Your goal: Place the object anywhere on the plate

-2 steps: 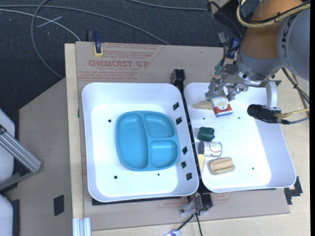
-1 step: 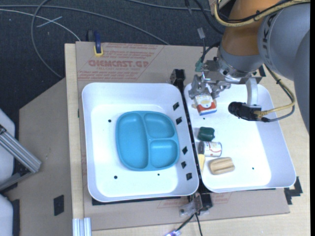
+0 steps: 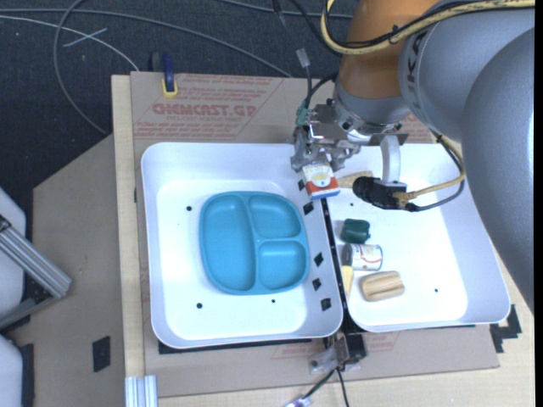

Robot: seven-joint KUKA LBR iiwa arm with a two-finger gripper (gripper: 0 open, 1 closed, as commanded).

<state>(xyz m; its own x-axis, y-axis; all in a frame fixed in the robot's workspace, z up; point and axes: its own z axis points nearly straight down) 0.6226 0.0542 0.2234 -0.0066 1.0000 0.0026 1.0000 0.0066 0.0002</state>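
A blue plate (image 3: 253,242) with three compartments lies in the left white bin (image 3: 170,227). My gripper (image 3: 316,166) hangs over the seam between the two bins, just past the plate's far right corner. A small white and red object (image 3: 318,180) sits between its fingertips, lifted above the bin edge. The gripper is shut on it. The arm's orange band and grey body fill the upper right.
In the right bin (image 3: 441,253), near its left wall, lie a dark green object (image 3: 355,229), a small white can with red print (image 3: 366,256) and a tan bread-like piece (image 3: 382,287). A cardboard sheet (image 3: 212,100) lies under both bins.
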